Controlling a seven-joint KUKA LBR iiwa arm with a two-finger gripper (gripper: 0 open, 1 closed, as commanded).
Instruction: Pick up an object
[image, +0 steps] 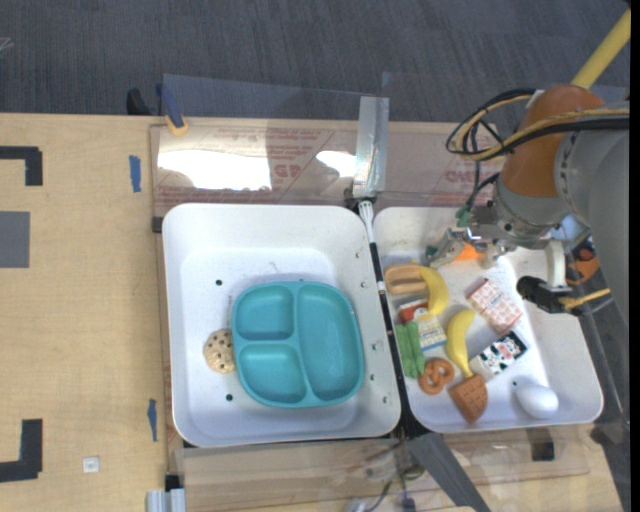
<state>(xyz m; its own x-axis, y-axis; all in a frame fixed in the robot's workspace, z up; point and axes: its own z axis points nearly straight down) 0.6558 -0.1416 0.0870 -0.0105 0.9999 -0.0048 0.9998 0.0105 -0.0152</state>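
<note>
Two shallow white bins sit side by side on the bench. The left bin (190, 300) carries a teal divided plate (297, 342) with three compartments, lying near the bin's middle and toward its right wall. A chocolate-chip cookie (219, 350) lies just beside the plate's left edge, touching or nearly touching it.

The right bin (580, 380) holds a cluster of small toy foods. Near its left wall, toward the far edge, a hot dog in a bun (405, 281) lies next to a curved banana (436, 288). Below them a green vegetable piece (410, 347) runs along the left wall, with a small printed card (430, 329) beside it. A second banana (459, 340) sits near the bin's middle, a pretzel (436, 375) just beside its lower end, and a brown wedge (possibly a bread or pastry piece) (470, 397) near the front edge. A pink patterned box (495, 303) lies right of centre, a black-and-white patterned box (500, 352) just below it, and a white egg-shaped object (536, 400) rests by the front right corner.

The grey arm with its orange band (545, 140) reaches in over the bin's far right corner. The gripper (466, 243) hangs low by the far edge, close to a small orange object (466, 254); whether it is released or clenched cannot be told, since the wrist blocks the tips.
</note>
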